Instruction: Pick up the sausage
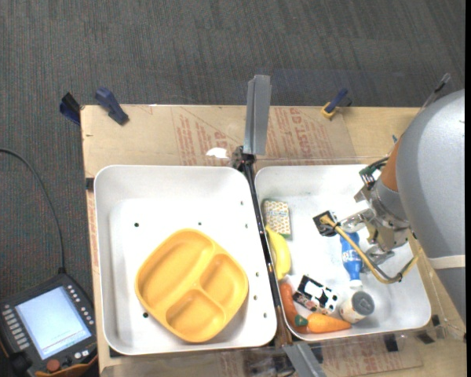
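Lying along the left wall of the right bin (pixel 412 289), near its front corner, the sausage (pixel 286 299) is a short reddish piece, angled slightly. Just to its right sits a black-and-white box (pixel 314 294), and the carrot (pixel 326 323) lies across the front of the bin, its green end close to the sausage's lower tip. Above the sausage a banana (pixel 279 253) runs along the same wall, with a small patterned sponge (pixel 276 215) beyond it. Further right a round grey-capped object (pixel 359 305) rests beside the carrot's thick end, and a blue bottle (pixel 351 259) lies above that. The hand (pixel 377 232) hovers over the right half of this bin, above the bottle and well apart from the sausage; whether it is spread or pressed together I cannot tell, since the wrist and a yellow hose (pixel 381 273) looping beneath it hide that part. The bulky grey arm (pixel 439 179) comes in from the right. The left bin (pixel 114 187) holds a yellow divided tray (pixel 192 285), tilted diagonally. Both bins sit on a cardboard-topped desk (pixel 173 136), with a grey post (pixel 257 116) standing at the back between them and clamps (pixel 110 105) on its far edge. A pendant (pixel 43 322) with a lit screen lies on the carpet at lower left.
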